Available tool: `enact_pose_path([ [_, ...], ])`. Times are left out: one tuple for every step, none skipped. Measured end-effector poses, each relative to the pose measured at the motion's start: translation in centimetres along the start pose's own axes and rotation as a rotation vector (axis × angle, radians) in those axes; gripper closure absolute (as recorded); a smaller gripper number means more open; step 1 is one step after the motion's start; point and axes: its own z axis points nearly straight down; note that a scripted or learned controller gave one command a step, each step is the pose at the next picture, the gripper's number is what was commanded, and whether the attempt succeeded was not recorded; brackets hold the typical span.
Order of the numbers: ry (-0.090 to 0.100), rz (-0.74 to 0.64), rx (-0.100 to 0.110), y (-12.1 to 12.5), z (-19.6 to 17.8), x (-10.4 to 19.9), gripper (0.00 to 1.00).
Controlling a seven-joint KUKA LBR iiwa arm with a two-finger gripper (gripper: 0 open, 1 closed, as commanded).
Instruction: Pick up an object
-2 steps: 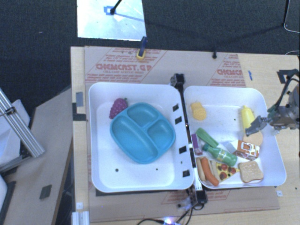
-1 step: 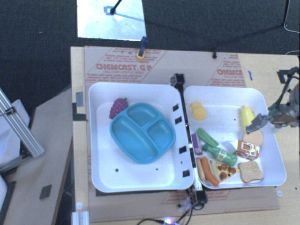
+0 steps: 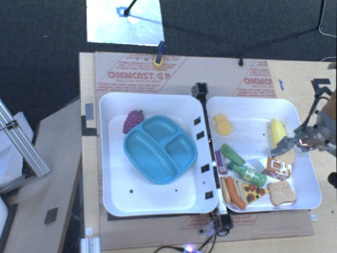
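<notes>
Floor: dark blue-grey carpet — a pale square sheet lies on it.
Bench: light wooden top, brown printed cardboard sheet over it.
Left edge: silver aluminium rail — slanted.

arm: comes in from 3 o'clock, mostly cut off by the frame edge, just the wrist end showing at mid height
wrist: grey, some dark cabling looping up toward 1 o'clock, a bit of orange at the very edge
gripper: sticks out toward 9 o'clock from the wrist, tilted slightly down toward 8
fingers: too blurry and small to make out, honestly can't say how they're set
</notes>
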Motion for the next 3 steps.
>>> enact_pose_path([
  [0.000, 0.000, 0.000, -0.3, 6.2, 0.0, 0.00],
  [-0.016, 0.004, -0.020, -0.1, 9.7, -0.1, 0.00],
  [-0.016, 0.002, -0.027, 0.3, 9.8, -0.2, 0.00],
])
